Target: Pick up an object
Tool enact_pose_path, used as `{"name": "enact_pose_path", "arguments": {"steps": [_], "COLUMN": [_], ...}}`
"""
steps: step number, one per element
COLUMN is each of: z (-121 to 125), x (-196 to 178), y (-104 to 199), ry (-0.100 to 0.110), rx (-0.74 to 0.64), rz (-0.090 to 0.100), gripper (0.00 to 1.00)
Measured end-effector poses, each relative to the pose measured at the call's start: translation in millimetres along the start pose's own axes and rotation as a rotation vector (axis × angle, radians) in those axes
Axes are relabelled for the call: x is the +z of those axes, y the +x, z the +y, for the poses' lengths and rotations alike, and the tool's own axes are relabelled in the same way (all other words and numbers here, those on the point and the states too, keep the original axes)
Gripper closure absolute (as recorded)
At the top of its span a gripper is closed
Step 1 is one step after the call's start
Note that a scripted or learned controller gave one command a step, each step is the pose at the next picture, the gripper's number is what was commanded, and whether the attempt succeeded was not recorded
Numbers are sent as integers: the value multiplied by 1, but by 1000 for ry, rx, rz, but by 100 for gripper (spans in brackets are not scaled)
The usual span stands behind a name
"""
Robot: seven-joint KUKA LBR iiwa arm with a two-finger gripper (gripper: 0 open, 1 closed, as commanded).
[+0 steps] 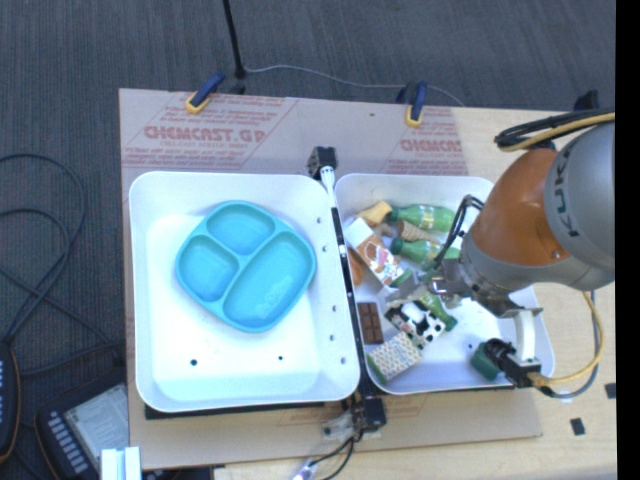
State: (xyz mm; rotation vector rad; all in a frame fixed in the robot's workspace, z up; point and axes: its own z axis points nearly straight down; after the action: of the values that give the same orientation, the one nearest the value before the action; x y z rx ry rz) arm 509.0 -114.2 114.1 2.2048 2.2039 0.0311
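At the left of the frame the left bin (150, 268) holds a smooth blue plastic plate (246, 265) with three hollows, lying flat, seemingly set aside from the picking. Right of centre, the right bin (455, 373) carries a loose heap: green bottles (428, 218), a printed carton (375, 258), a black-and-white cow toy (420, 323), likely the things to be picked. The pincer (432, 296) hangs over this heap; whether it is open or holds anything, I cannot tell.
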Motion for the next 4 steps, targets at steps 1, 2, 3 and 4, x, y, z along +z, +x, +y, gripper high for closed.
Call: {"name": "enact_pose_path", "arguments": {"steps": [1, 2, 3, 4], "z": [8, 15, 15, 17], "x": [3, 4, 4, -7], "y": [-8, -14, -13, -14], "ry": [-7, -11, -10, -12], "rx": [0, 1, 1, 0], "rz": [-1, -3, -2, -3], "gripper": [0, 0, 0, 100]}}
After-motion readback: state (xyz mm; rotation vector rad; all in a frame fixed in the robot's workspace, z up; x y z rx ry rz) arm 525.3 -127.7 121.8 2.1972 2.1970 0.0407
